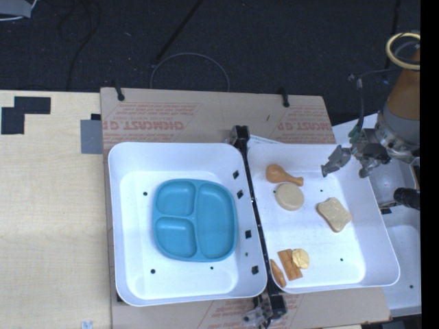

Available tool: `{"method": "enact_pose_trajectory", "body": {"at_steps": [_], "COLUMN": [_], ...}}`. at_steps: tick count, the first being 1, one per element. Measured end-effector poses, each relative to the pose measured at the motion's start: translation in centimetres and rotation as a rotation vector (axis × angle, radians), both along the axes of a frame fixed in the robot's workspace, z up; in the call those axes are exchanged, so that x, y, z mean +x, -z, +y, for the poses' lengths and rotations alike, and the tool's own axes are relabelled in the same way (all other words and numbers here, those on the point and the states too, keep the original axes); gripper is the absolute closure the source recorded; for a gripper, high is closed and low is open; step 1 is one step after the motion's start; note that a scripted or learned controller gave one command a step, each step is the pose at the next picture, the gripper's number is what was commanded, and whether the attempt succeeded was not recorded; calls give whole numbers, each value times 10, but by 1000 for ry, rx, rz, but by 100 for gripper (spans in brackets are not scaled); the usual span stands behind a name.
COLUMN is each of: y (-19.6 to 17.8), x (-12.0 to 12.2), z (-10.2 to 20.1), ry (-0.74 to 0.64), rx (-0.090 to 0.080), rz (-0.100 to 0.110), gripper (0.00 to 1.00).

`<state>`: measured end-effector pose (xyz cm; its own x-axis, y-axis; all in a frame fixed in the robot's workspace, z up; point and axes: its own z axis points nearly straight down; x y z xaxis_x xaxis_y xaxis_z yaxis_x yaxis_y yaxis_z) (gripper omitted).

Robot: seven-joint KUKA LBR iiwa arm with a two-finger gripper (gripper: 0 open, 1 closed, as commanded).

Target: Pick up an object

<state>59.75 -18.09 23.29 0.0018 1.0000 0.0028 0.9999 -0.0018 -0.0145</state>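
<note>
White right bin: drumstick, round biscuit, bread; the jaws spread wide, holding nothing.

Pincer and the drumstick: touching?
Apart. The camera view shows bare white bin floor between the pincer and the drumstick.

Both bins, the left bin and the right bin, are seen as smooth glossy white plastic; the blue tray looks matt plastic, the worktop pale wood, the sheet cardboard.
</note>
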Motion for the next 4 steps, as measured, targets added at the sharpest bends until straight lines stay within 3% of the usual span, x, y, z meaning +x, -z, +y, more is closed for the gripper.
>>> {"method": "enact_pose_trajectory", "body": {"at_steps": [1, 2, 4], "y": [-8, 56, 142], "x": [3, 0, 0], "z": [0, 4, 7], "ry": [-2, -2, -1], "rx": [-3, -1, -2], "rz": [-14, -6, -16], "gripper": [0, 0, 0]}}
